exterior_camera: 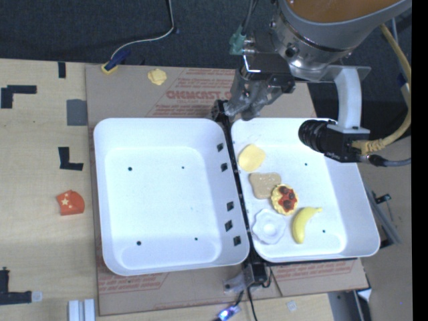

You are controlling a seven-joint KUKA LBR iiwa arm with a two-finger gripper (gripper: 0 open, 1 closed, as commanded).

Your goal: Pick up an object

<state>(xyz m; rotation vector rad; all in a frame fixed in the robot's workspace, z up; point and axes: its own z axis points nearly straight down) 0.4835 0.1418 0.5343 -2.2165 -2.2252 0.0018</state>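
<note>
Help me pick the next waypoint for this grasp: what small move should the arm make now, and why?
Probably shift the pincer toward the camera, over the yellow round piece, the nearest toy food. It now hangs above the right bin at the far rim, holding nothing visible.

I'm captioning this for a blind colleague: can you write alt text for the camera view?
A grey robot arm's gripper hangs over the far edge where two white bins meet. The right bin holds a yellow disc, toast, a small pizza, a fried egg and a banana.
</note>
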